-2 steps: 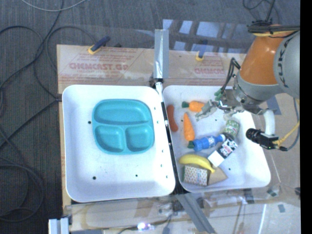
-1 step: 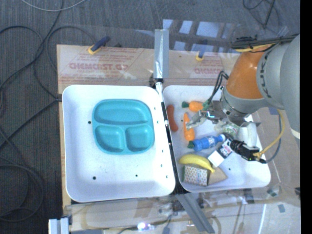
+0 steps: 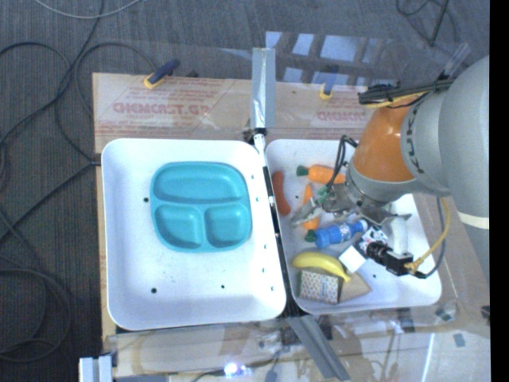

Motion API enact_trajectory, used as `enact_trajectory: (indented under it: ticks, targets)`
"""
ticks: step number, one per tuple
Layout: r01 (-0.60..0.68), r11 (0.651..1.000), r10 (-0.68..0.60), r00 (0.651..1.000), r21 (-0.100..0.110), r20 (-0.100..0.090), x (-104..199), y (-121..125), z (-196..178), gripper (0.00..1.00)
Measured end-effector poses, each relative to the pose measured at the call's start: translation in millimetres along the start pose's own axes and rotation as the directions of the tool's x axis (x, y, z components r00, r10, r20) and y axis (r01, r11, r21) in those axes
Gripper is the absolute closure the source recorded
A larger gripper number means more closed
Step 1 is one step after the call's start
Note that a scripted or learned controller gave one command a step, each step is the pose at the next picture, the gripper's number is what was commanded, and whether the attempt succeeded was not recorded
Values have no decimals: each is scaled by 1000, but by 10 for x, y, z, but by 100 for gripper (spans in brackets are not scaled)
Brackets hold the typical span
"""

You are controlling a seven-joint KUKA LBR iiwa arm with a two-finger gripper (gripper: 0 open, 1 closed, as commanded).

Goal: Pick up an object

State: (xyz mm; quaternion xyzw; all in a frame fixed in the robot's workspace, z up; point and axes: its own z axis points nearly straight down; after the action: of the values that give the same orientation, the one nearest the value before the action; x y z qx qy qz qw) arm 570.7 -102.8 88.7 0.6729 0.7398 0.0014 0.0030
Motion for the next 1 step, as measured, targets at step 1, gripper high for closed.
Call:
enact_trajectory:
  ticks: [1]
  targets:
    - [17, 1000, -17, 1000, 6, -3, -361, 508, -108, 0]
